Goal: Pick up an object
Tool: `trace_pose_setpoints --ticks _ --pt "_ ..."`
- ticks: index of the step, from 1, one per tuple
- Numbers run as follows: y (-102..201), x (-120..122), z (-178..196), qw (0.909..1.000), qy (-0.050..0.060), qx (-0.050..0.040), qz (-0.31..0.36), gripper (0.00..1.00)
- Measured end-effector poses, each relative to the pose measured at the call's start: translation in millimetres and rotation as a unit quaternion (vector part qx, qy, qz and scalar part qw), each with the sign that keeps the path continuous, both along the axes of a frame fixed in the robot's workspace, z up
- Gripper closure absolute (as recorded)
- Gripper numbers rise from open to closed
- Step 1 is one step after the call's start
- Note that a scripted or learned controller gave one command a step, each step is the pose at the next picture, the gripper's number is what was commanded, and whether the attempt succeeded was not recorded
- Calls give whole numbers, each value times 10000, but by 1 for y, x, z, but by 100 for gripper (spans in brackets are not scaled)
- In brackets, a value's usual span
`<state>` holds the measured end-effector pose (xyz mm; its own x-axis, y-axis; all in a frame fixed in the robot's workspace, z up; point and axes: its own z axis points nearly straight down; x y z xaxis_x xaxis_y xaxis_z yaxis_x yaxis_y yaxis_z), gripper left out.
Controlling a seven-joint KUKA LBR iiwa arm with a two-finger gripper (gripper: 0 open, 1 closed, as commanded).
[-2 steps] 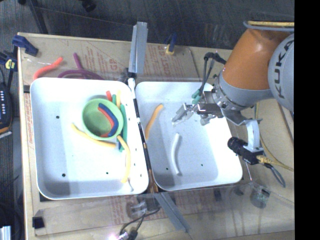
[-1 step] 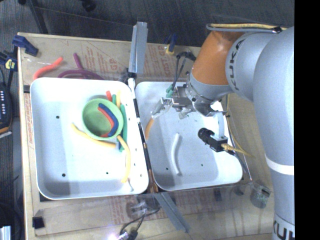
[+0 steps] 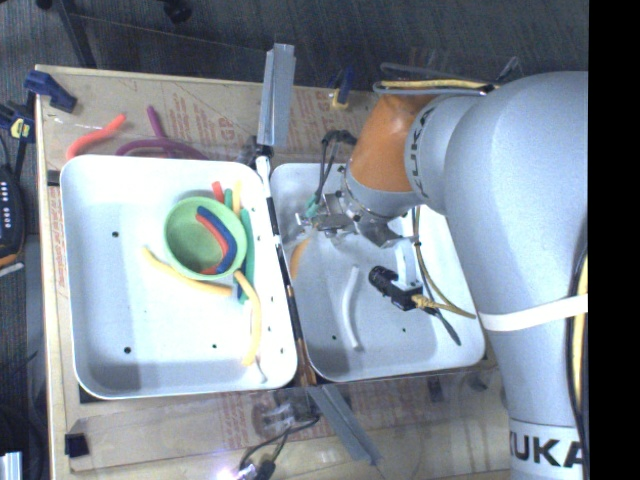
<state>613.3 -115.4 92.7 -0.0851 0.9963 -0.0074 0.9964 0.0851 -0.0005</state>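
Objects for picking lie mostly in the left bin (image 3: pixel 100 298), and the nearest of them is a yellow strip (image 3: pixel 254 330) that runs along that bin's right wall toward its near right corner. Nearer than both bins, at the near edge of the surface (image 3: pixel 170 423), a grey bar (image 3: pixel 345 423) lies slantwise beside some loose wires (image 3: pixel 262 446). Farther into the left bin, a second yellow strip (image 3: pixel 185 271) curves just beside the near rim of a green bowl (image 3: pixel 188 236), which sits right of the bin's middle. A blue curved piece (image 3: pixel 222 226) and a red curved piece (image 3: pixel 210 242) rest inside the bowl, and a green strip (image 3: pixel 250 240) lies between the bowl and the bin's right wall. In the right bin (image 3: pixel 400 353), a small orange thing (image 3: pixel 297 258) lies against the left wall, and a black part on a yellow cable (image 3: pixel 393 288) hangs over the bin's middle. The tool (image 3: pixel 325 213) is low over the right bin's far left corner, below the arm's orange band (image 3: pixel 385 153); I cannot tell whether it is spread or pressed together, and nothing shows in its grip. Beyond the bins, at the far left of the surface, lie an orange strip (image 3: pixel 97 135) and a purple loop (image 3: pixel 160 148), with a blue clamp (image 3: pixel 48 88) at the far left corner.
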Motion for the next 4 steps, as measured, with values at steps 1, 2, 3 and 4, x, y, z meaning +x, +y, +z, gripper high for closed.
trace_pose_setpoints --ticks 1,2,3,4 --pt "2 0 10 10000 14 1 39 100" --pt "2 0 10 10000 13 -2 41 0" --pt "2 0 20 10000 17 -15 68 100" --pt "2 0 20 10000 18 -19 74 0"
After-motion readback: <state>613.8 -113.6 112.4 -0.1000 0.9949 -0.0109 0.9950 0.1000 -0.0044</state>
